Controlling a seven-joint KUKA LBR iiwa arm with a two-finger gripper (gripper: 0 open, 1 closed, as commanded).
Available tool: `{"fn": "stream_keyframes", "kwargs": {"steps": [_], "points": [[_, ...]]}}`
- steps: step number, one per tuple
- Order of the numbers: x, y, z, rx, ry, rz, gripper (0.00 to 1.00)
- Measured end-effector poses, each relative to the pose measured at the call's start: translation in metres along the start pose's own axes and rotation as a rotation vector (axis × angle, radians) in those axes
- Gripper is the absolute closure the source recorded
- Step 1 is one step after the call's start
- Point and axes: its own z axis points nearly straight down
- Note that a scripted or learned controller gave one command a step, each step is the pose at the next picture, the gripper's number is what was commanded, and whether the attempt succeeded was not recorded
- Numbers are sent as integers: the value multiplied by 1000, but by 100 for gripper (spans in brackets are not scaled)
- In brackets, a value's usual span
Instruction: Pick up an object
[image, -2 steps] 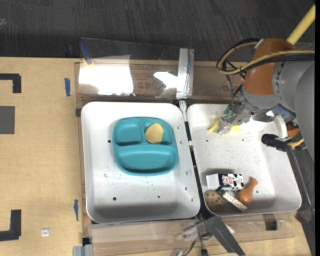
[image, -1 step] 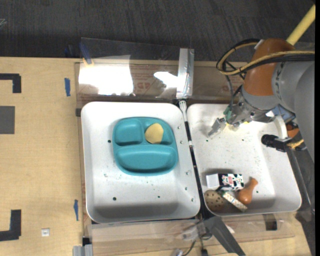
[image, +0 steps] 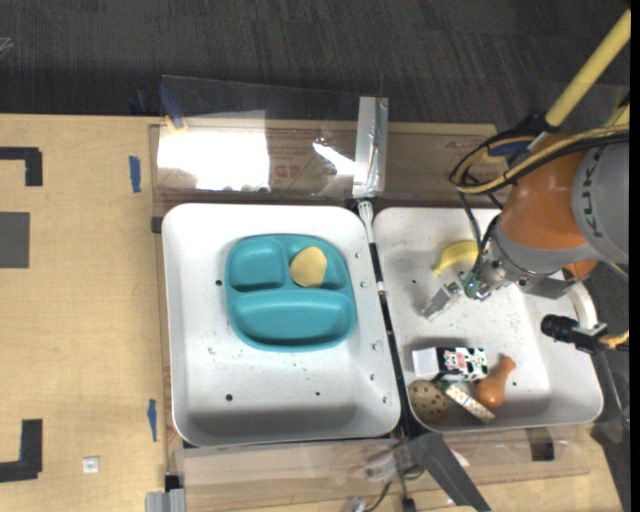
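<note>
Teal divided plate (image: 290, 305) with a yellow-orange lump (image: 308, 266) sits in left bin (image: 190, 300). Gripper (image: 438, 301) hovers in right bin (image: 540, 390), fingers parted, holding nothing; yellow piece (image: 455, 256) just beside it, cluttered small items (image: 462, 378) nearer the front

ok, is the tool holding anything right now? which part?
Nothing held. The tool hangs over bare floor of the right bin, just below the yellow object, with nothing between its fingers.

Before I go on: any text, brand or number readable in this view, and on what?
"KU", the start of a brand name cut off by the picture's edge: on the grey arm, above the orange band.
Black and white printed packet in the right bin: markings too small and blurred to read.
Nothing else legible.
</note>
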Motion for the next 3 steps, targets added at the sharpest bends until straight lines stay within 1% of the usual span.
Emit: {"fn": "stream_keyframes", "kwargs": {"steps": [1, 2, 3], "points": [[47, -94, -1, -4, -3, -47, 0], [45, -91, -13, -12, -9, -46, 100], [54, -90, -2, -3, -3, 280, 100]]}}
